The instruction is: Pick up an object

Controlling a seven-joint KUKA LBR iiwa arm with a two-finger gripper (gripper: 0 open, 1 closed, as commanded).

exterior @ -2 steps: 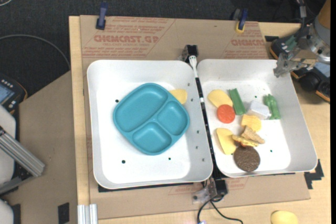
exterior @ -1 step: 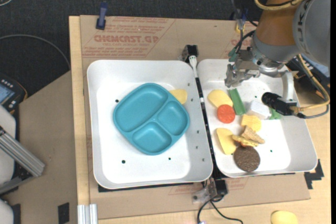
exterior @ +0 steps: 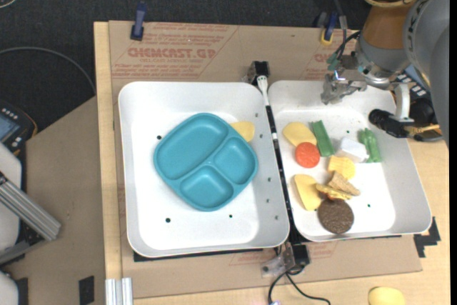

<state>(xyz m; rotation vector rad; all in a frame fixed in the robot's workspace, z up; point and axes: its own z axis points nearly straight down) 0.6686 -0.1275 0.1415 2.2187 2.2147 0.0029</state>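
Observation:
My gripper (exterior: 337, 91) hangs over the back edge of the right bin (exterior: 407, 203), with nothing seen in it. Below it in that bin lie a yellow piece (exterior: 296, 132), a green stick (exterior: 320, 138), a red-orange round piece (exterior: 308, 154), a white block (exterior: 352, 148), a green piece (exterior: 370, 144), a yellow cube (exterior: 341, 166), a pale yellow slice (exterior: 307, 191), a tan cracker (exterior: 339, 187) and a brown cookie (exterior: 335, 216). The nearest items lie a short way in front of the gripper, apart from it.
The left bin (exterior: 136, 153) holds a blue divided plate (exterior: 206, 161) with a small yellow item (exterior: 243, 130) at its back right corner. A black clip (exterior: 260, 71) sits where the bins meet at the back. Another yellow item (exterior: 385, 295) lies off the bench board at the front right.

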